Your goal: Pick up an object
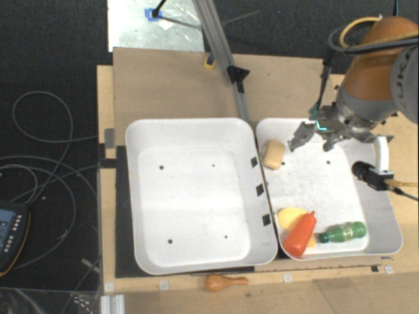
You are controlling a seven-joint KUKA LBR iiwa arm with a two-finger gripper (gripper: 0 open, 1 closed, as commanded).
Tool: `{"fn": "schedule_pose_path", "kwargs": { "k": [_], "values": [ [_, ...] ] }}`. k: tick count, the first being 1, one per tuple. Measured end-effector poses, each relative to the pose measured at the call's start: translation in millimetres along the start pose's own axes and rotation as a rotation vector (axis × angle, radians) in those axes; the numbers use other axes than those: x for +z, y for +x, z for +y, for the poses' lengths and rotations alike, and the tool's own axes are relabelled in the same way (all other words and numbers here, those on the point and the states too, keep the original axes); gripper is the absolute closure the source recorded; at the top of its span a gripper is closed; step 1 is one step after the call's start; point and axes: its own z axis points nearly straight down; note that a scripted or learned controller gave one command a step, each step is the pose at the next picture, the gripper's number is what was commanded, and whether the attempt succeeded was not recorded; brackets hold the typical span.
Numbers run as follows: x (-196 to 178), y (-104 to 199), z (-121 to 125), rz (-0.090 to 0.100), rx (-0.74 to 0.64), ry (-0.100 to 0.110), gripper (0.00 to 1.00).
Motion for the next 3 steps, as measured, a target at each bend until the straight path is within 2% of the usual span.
{"fn": "schedule_pose_path", "kwargs": {
  "k": [1,2,3],
  "values": [
    [-2.5,-0.4,0.8,-0.001,0.002,-0.005,0.00],
    [60.1,-1.5,-1.9,0.000,0.005,0.002,0.00],
    [102.9,1.4,1.5,-0.001,0.005,0.000,0.00]
  ]
}}
